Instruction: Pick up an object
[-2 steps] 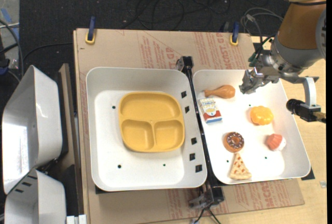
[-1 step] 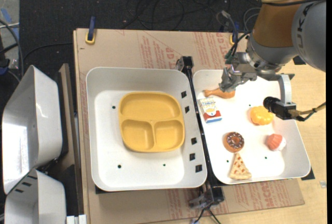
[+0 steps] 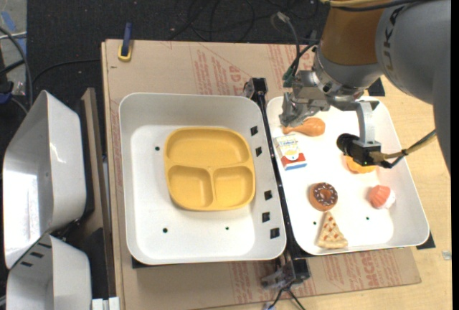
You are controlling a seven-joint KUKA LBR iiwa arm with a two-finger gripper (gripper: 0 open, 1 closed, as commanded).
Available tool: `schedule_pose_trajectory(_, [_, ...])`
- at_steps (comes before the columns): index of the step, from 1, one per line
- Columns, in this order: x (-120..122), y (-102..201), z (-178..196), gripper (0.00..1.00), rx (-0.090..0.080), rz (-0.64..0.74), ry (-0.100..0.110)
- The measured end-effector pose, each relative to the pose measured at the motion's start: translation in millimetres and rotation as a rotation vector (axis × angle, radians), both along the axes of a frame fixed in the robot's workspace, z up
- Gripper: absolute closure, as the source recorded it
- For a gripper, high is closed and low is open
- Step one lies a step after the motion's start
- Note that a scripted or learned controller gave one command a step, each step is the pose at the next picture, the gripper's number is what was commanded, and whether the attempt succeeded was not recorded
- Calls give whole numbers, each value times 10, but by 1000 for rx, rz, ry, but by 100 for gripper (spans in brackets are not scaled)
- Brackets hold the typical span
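From my remote seat I see the arm reaching in from three o'clock, its pincer down at the twelve o'clock end of the right bin. I cannot tell how wide the pincer stands. Just beside it, toward four o'clock, lies an orange drumstick. Below that sits a small white carton. Toward six o'clock in the same bin I see a chocolate donut and a pizza slice, with a pink piece near the four o'clock side. The left bin on the worktop carries a yellow divided tray.
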State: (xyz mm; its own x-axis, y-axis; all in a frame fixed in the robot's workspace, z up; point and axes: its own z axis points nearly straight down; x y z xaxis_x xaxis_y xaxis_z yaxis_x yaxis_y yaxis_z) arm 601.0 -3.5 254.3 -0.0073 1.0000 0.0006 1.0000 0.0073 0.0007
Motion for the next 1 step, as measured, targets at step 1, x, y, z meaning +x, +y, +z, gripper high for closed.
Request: schedule_pose_trajectory(1, [-19, 578, -3, 100, 1, 2, 1])
